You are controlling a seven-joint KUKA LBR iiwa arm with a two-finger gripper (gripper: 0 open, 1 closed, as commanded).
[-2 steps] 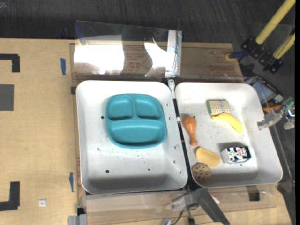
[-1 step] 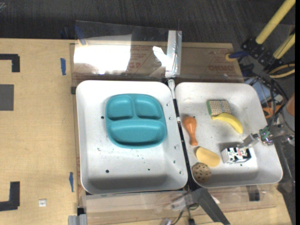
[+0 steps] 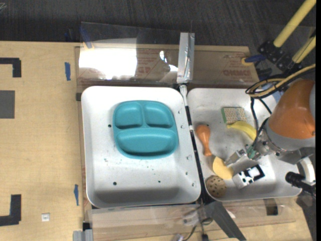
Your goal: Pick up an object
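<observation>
Gripper point(image 3: 239, 157) down in the right bin point(image 3: 213, 100), among five small items.
One teal tray point(image 3: 145, 128) in the left bin point(image 3: 95, 149); finger spread impossible to tell; yellow piece point(image 3: 222, 167) just beside.

A teal divided plate point(image 3: 145, 128) with three compartments lies in the left white bin point(image 3: 100, 179), toward its far side. A clear plastic sheet point(image 3: 133, 59) stands behind that bin, catching glare. The brown worktop point(image 3: 35, 134) to the left carries black tape marks point(image 3: 11, 67) and short blue tape strips point(image 3: 67, 70). Yellow poles point(image 3: 300, 15) slant across the far right corner above dark carpet point(image 3: 125, 4).
</observation>
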